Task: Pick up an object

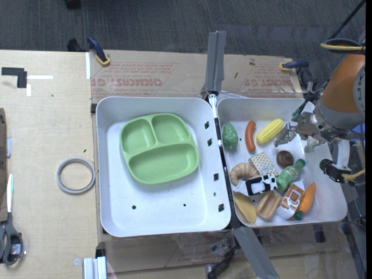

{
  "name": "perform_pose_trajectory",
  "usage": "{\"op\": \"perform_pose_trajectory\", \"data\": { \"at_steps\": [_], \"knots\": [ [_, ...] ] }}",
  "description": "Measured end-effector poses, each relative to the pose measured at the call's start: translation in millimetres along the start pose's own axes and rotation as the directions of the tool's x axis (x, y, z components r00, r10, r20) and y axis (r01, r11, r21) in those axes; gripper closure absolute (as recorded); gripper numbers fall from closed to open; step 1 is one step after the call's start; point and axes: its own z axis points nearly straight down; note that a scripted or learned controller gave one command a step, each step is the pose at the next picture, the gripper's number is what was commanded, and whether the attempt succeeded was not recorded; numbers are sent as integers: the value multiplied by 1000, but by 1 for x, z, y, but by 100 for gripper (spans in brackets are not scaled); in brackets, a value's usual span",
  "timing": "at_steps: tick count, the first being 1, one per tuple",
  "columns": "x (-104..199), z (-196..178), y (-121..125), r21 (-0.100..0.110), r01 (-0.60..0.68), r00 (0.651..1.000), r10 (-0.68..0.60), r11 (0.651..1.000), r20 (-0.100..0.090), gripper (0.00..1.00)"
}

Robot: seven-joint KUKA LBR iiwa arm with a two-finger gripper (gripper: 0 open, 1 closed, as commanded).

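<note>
I see the task's objects heaped in the right bin (343,211), at the right of the frame. Along the top of the pile lie a green toy vegetable (231,135), a red hot dog (250,135) and a yellow corn cob (269,131). Below them I make out a brown round piece (285,158), a croissant (243,171), a checkered cracker (262,162), a green bottle (289,175) and a small black-and-white toy (260,185). At the bin's lower edge sit a bread roll (268,204), a yellowish slice (244,207), an orange-and-white carton (291,200) and a carrot (306,197).

The gripper (297,130) hangs over the upper right part of that bin, just right of the corn cob; I cannot tell how the jaws stand, and I see nothing held. The arm (343,92) comes in from the right edge, orange band uppermost.

The left bin (110,173), centre frame, carries a green divided plate (160,148). On the bench at far left lie a roll of tape (75,175) and scissors (10,237)
</note>
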Motion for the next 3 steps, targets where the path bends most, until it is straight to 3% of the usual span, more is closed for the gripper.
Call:
{"op": "perform_pose_trajectory", "data": {
  "at_steps": [1,2,3],
  "knots": [
    [8,10,-28,2,64,998,-64,998,0,0],
    [7,0,-28,2,61,998,-61,998,0,100],
    [46,-110,24,1,-9,1000,9,1000,2,100]
  ]
}}
